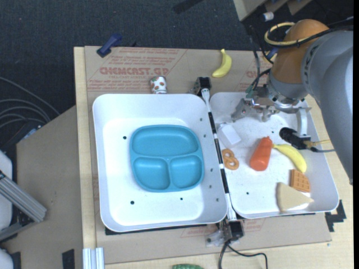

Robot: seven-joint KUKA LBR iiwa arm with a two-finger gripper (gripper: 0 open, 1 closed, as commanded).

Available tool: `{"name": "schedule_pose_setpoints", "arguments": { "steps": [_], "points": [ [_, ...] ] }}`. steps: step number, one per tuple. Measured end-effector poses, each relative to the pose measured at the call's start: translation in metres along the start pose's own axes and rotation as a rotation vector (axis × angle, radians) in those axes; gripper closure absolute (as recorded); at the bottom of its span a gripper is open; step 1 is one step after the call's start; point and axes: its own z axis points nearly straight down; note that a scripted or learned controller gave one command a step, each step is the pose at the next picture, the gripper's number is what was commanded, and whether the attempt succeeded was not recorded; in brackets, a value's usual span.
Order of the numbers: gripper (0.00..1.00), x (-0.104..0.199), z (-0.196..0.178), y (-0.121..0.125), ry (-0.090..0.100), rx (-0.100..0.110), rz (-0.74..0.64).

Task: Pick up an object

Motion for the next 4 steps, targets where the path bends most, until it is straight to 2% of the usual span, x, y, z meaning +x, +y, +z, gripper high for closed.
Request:
{"name": "schedule_pose_setpoints", "arguments": {
  "steps": [1,2,3,4],
  "points": [
    [1.0,0.001,-0.011,0.001,-0.001,-0.003,-0.001],
    [0.0,0.001,-0.01,0.001,-0.001,-0.002,-0.001],
    [0.0,0.002,0.0,0.0,0.0,0.001,0.0],
    [1.0,0.002,-0.011,0.001,-0.001,-0.002,0.0]
  ]
}}
